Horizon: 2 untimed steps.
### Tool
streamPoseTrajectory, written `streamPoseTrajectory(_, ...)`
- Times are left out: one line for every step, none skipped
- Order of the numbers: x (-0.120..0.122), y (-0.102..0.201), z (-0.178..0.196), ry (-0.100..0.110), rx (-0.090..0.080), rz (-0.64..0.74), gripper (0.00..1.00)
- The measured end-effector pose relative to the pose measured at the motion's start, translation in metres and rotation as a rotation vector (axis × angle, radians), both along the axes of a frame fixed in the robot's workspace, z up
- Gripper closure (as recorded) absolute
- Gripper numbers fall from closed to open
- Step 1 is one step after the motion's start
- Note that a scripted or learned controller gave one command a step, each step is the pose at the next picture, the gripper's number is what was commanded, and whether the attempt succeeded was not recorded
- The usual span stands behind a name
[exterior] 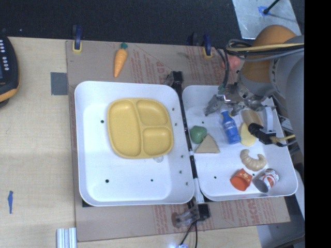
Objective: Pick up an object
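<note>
Claw [221, 105] low in right bin [217, 182]; beside blue bottle [230, 127]

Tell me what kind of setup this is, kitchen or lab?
Most likely a lab bench for robot picking trials, not a kitchen. Two white bins sit on a clamped board, the right one holding toy food such as a croissant and a blue bottle, with the arm's gripper above them.

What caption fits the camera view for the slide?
KUKA arm's hand hovers over right bin near blue bottle; yellow tray in left bin.
</note>
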State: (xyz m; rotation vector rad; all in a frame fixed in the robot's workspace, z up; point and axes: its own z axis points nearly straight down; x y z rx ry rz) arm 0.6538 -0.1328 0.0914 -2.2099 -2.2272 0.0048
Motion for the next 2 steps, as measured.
streamPoseTrajectory(0.002, -0.050, 0.001, -0.001, 0.000, -0.002, 0.00)
streamPoseTrajectory(-0.046, 0.021, 0.000, 0.003, 0.001, 0.000, 0.00)
